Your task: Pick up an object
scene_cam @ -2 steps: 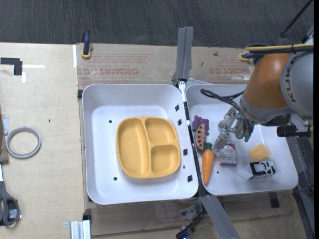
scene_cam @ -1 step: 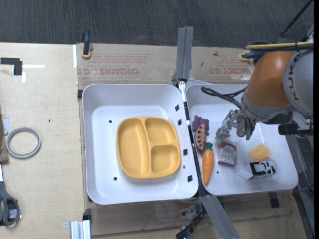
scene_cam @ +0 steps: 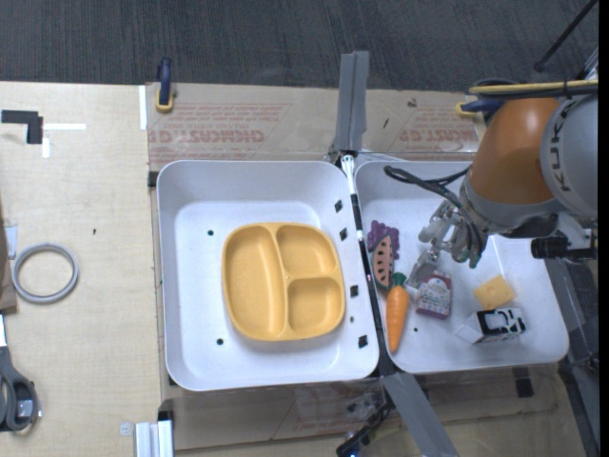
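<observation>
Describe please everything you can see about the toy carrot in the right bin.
The carrot is a small toy, apparently plastic, with a smooth orange body and a green top. It lies flat on the floor of the right bin, near the bin's left wall, green end pointing away from the camera and tip toward the front edge. The gripper is not touching it.

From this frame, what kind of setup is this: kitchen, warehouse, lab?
Likely a robotics lab bench for pick tests: a KUKA arm over two white bins, toy food such as a carrot, and a yellow divided plate.

divided plate (scene_cam: 283, 281) in left bin (scene_cam: 181, 284); carrot (scene_cam: 396, 317), cheese wedge (scene_cam: 494, 291) in right bin (scene_cam: 552, 336), carrot at its left wall
</observation>
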`<state>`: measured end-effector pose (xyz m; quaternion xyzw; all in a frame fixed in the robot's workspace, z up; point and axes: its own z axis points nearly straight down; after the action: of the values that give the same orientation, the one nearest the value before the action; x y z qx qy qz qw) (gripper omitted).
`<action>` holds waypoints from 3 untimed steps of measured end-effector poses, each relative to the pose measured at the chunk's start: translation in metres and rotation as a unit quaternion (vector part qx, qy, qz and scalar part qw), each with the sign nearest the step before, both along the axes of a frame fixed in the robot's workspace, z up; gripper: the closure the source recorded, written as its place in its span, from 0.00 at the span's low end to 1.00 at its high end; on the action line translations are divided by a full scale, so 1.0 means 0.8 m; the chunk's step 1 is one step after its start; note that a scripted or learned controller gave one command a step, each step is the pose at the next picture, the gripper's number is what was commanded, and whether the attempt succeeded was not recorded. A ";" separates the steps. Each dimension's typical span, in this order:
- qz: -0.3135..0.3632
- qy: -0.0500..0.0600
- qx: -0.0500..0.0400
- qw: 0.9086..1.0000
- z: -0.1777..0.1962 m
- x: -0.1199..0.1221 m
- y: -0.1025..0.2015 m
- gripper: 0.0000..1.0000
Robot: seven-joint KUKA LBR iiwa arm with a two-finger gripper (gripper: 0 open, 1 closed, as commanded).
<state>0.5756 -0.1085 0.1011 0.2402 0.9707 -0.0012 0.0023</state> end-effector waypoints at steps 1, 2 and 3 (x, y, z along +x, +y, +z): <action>-0.157 0.001 0.001 0.988 -0.012 -0.058 0.017 0.00; -0.156 0.001 0.001 0.988 0.000 -0.057 0.017 1.00; -0.156 0.001 0.001 0.988 0.000 -0.057 0.017 0.00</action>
<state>0.5300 -0.0947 0.1008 0.3887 0.9213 -0.0011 0.0012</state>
